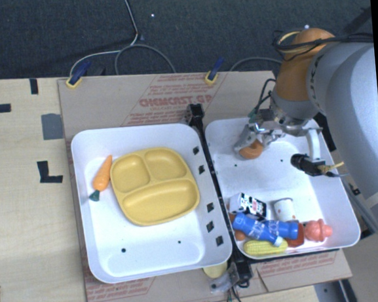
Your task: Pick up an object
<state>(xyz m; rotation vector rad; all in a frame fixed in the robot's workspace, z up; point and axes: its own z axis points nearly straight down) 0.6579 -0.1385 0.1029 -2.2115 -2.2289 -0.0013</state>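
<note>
My gripper (256, 138) hangs over the upper left part of the right bin (331, 200). A small orange-brown rounded object (251, 151) sits right at its tip, touching or just beneath it. Whether the object is gripped cannot be made out from this angle. Along the near side of the same bin lie a black-and-white item (251, 205), a white cup (283, 208), a blue bottle (265, 229), a yellow corn cob (263, 246) and a red-orange toy (315, 230).
The left bin (99, 253) holds a yellow divided plate (155, 185) and an orange carrot (101, 174) beside its left rim. A black divider (208, 178) runs between the bins. The grey arm (350, 113) covers the right bin's far right corner.
</note>
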